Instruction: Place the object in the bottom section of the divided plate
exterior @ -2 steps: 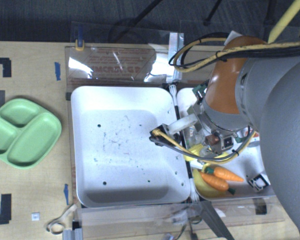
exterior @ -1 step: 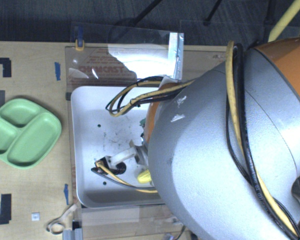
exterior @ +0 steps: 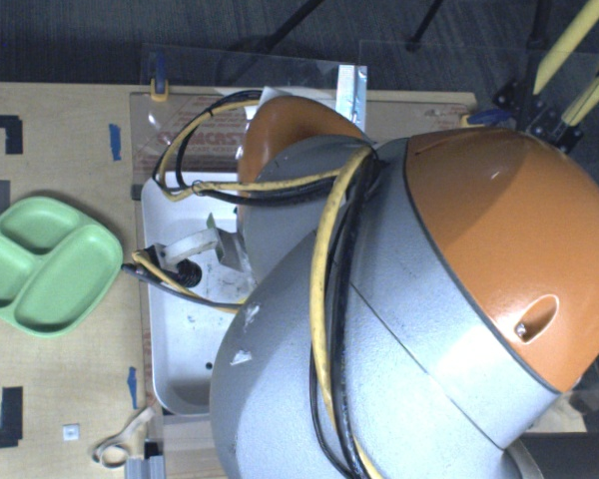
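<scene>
The grey, orange-banded arm (exterior: 399, 297) leans over the shallow white plastic bin (exterior: 180, 387), its end effector (exterior: 223, 250) low inside; I cannot tell whether it is open or closed, nor make out the object. The pale green divided plate (exterior: 48, 264) lies bare just left of the bin, so this looks like the pick: next, a firm grasp, then a carry to its bottom section.

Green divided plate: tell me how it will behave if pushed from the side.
The green divided plate lies flat and low on the wooden bench, so it will probably slide rather than tip. Its moulded dividers and rounded rim suggest plastic: likely stiff and light for its size. Nothing visibly pins it, so a light nudge may shift it.
</scene>
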Tool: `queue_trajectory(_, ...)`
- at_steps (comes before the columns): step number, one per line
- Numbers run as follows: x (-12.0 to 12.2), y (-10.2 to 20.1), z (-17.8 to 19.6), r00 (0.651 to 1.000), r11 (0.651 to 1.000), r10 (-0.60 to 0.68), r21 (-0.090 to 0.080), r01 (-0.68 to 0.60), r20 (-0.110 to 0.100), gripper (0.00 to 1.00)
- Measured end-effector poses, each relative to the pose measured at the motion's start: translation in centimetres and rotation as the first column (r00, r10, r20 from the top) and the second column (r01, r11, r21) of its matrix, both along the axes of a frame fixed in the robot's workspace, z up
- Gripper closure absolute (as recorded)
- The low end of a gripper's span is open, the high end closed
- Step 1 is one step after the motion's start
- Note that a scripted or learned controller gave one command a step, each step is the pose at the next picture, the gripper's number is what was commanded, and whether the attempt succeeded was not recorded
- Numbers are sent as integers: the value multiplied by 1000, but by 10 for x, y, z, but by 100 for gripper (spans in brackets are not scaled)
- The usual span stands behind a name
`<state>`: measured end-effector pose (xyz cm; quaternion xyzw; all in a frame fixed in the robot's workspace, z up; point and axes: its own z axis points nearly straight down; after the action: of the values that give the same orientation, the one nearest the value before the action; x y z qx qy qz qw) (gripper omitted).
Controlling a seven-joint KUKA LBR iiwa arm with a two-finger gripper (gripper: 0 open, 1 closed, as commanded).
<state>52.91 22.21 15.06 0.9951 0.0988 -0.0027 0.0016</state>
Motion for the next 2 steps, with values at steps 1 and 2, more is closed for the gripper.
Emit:
queue_trajectory(1, 79, 1, 13, 1000, 1000, 6, 1, -6, 1, 100)
queue_trajectory(2, 123, 1, -61, 997, 997, 76, 2, -76, -2, 100)
